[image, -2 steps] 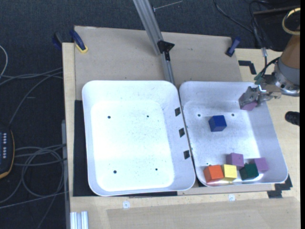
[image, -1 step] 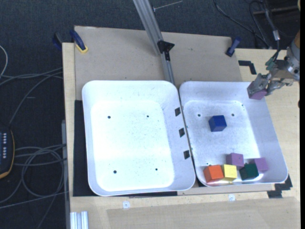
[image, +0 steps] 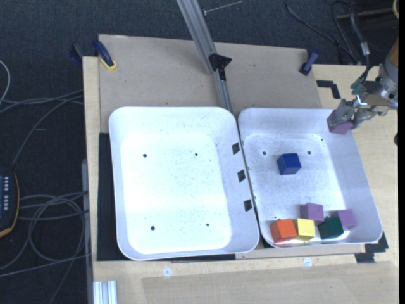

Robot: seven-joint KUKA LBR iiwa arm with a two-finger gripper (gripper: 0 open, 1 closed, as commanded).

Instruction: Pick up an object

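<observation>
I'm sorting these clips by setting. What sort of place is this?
Probably a robotics lab or test bench. Two white bins sit clamped on a wooden bench, loose cables trail over the carpet, and a gripper holds a purple block above small coloured blocks.

Even, bright overhead light washes the two white bins [image: 177, 182] almost to glare, so their floors lose detail. Shadows beside the bins are soft and short. Around them the dark carpet [image: 38, 30] stays dim, and everything looks slightly grainy and soft.
</observation>
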